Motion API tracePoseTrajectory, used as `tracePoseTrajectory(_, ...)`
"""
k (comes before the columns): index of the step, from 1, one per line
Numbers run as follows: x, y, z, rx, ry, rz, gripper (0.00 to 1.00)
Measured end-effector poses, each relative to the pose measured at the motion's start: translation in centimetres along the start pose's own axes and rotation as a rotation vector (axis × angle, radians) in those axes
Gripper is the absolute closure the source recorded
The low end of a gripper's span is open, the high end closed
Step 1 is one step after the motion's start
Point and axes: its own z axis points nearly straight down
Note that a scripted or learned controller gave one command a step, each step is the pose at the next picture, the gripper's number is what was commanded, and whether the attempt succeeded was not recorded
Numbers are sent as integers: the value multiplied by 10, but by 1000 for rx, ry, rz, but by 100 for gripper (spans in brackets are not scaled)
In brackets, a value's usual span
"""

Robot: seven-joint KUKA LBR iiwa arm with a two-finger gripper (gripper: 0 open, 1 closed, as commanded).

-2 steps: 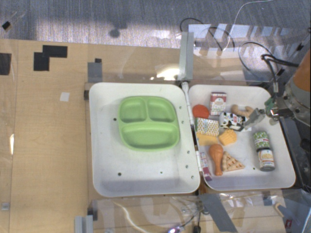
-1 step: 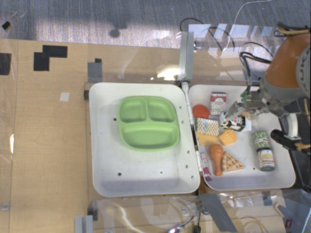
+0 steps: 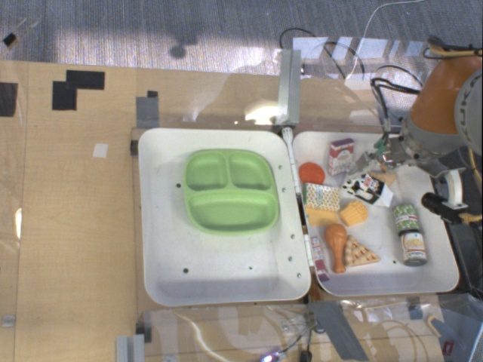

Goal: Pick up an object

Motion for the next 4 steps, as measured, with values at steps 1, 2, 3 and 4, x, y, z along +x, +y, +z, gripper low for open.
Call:
tracePoseTrajectory(1,6,-14,6,-5,-1,21,0)
tracePoseTrajectory(2,36,-57,24,10,1,-135,0)
tracePoseTrajectory(3,42,-9,30,22,6,-159,0)
tracePoseTrajectory(4,43,-7,22,22,9,-163,100)
